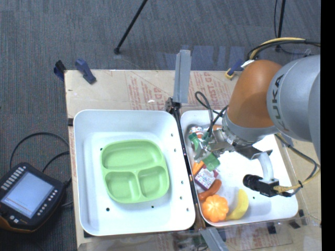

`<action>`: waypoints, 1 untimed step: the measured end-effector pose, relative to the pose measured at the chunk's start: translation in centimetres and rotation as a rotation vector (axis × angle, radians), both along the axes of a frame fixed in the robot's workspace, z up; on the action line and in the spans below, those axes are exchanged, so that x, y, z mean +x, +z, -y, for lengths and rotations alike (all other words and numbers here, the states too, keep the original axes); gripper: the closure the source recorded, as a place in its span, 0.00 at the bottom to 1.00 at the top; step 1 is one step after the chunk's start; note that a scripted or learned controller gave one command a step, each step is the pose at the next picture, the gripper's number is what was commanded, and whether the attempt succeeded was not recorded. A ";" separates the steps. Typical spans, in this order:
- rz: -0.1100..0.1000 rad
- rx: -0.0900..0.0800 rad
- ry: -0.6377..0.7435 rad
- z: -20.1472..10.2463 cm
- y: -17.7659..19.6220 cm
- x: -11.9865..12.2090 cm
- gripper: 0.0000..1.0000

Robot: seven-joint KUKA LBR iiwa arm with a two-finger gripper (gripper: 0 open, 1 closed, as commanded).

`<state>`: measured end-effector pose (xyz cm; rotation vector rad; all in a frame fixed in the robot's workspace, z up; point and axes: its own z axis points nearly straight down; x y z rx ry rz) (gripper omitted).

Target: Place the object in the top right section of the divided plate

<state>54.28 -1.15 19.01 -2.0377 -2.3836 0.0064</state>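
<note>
The gripper (205, 148) hangs low over the left half of the right bin (282, 205), its tip down among a heap of small things. The heap and the wrist hide the tip, so I cannot tell whether the gripper stands apart or closed, nor whether it grips anything. Just below the tip lies a small green piece (211, 161), and beside the tip toward the bin's far left corner sits a green and red item (194, 137). Toward the near edge, a red and white packet (205, 178) lies just past the green piece, with an orange carrot-shaped toy (211, 188) against its near side. Closer still to the near wall rest a round orange fruit (215, 207) and a yellow banana (239, 204), side by side and about touching. All of these lie in the right bin, and which one is meant for the plate cannot be told. The grey arm (296, 101) with its orange band (251, 98) reaches in from the right above the bin. In the left bin (86, 140), well apart from the heap, the green divided plate (135, 170) lies flat, with one long section on its far side and two smaller ones on its near side. On the carpet left of the bench rests a handheld control pendant (26, 195).
</note>
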 end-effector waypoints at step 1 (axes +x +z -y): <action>-0.001 -0.002 -0.141 -8.5 0.6 -2.9 1.00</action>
